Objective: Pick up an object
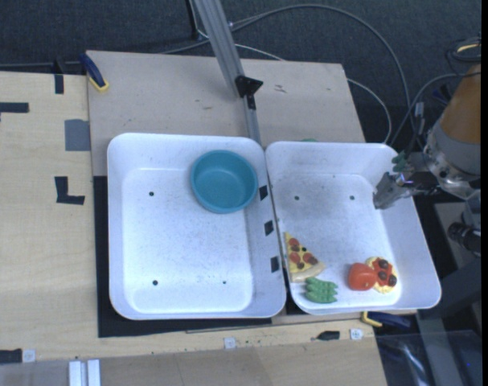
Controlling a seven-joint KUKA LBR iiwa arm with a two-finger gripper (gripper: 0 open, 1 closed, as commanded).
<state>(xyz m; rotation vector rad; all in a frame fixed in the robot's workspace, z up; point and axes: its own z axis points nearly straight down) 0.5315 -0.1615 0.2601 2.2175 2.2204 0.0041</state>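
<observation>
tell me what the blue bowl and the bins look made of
Bowl: probably plastic, smooth matte, even solid blue with a soft rim. Bins: likely thin moulded plastic, white and slightly glossy, with rounded corners and speckled, scuffed floors.

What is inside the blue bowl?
The blue bowl sits in the left bin, and its inside looks plain blue, with no toy in it. The bin floor right under the bowl is covered, so that part cannot be seen.

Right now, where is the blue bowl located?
In the camera view the blue bowl sits in the left bin, near its far right corner, close to the divide with the right bin.
</observation>
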